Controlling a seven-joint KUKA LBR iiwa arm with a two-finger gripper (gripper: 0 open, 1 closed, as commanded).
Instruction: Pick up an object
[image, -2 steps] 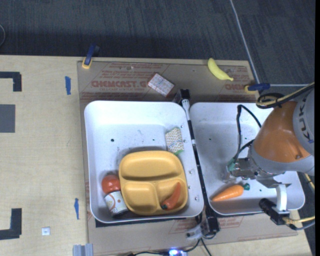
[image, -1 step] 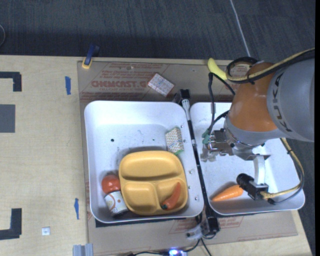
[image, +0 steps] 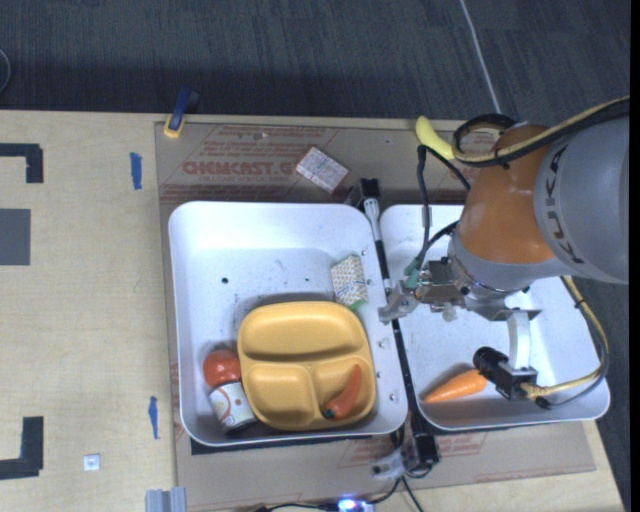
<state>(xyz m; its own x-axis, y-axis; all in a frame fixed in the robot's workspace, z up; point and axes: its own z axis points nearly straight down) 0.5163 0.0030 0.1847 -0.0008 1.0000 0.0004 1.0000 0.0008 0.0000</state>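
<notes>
My gripper (image: 397, 303) hangs low over the divider between the two white bins, under the grey and orange wrist. An orange carrot (image: 455, 387) lies in the right bin (image: 570, 408) near its front wall, below and to the right of the gripper. The left bin (image: 190, 300) holds a yellow divided tray (image: 300, 360) with a red pepper (image: 345, 393) in its front right compartment. A small patterned packet (image: 348, 279) lies just left of the gripper. At the tray's left sit a red ball-like thing (image: 221, 368) and a white can (image: 231, 405).
A small printed card (image: 320, 168) lies on the cardboard behind the bins. A blue and yellow clip (image: 179, 112) sits at the board's far left corner. Cables run along the front edge (image: 405, 462). The arm's body covers much of the right bin's back half.
</notes>
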